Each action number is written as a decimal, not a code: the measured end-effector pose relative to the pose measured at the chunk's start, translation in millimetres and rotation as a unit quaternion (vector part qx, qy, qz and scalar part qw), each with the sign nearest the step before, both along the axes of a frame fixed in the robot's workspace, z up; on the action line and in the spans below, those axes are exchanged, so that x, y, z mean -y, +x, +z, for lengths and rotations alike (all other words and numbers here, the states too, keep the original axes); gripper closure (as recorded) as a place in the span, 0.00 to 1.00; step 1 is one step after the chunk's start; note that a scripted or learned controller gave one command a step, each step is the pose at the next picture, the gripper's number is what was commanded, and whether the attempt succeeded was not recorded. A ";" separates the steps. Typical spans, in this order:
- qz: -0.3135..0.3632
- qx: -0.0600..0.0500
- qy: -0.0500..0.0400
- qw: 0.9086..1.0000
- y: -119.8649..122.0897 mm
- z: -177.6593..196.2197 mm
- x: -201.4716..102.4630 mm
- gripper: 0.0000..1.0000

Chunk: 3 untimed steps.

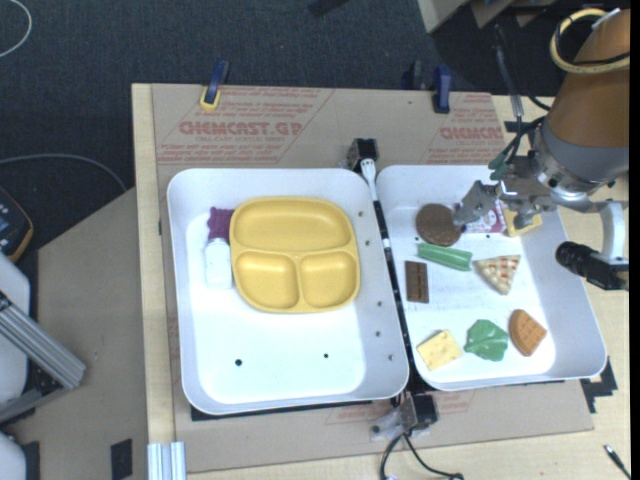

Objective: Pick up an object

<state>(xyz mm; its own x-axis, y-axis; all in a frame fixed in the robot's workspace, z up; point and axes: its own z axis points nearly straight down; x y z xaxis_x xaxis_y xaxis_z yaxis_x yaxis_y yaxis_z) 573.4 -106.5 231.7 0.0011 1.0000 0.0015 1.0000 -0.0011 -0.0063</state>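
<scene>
My gripper (478,206) hangs over the upper part of the right bin (570,358); I cannot tell its state. Just beside it lies a brown round cookie (436,225). Below are a green pod (444,257), pizza slice (499,271), chocolate bar (416,281), cheese wedge (439,349), green leaf (486,339) and bread roll (527,331). The left bin (200,358) holds a yellow divided tray (294,252).

right bin holds the pickable pieces: a round brown cookie (436,224) at its upper left, a green pod (444,257) just below, a dark chocolate bar (417,281), a pizza wedge (499,271), a yellow cheese block (438,350), a green leaf (487,338), a brown pastry (527,331)
</scene>
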 end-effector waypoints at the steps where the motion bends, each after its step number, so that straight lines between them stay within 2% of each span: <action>1: 0.000 -0.001 0.000 1.000 -4.2 -59.6 7.5 0.00; 2: 0.000 -0.001 0.001 1.000 -13.6 -114.4 -0.2 0.00; 3: 0.000 0.003 0.001 1.000 -12.1 -145.3 -0.9 0.00</action>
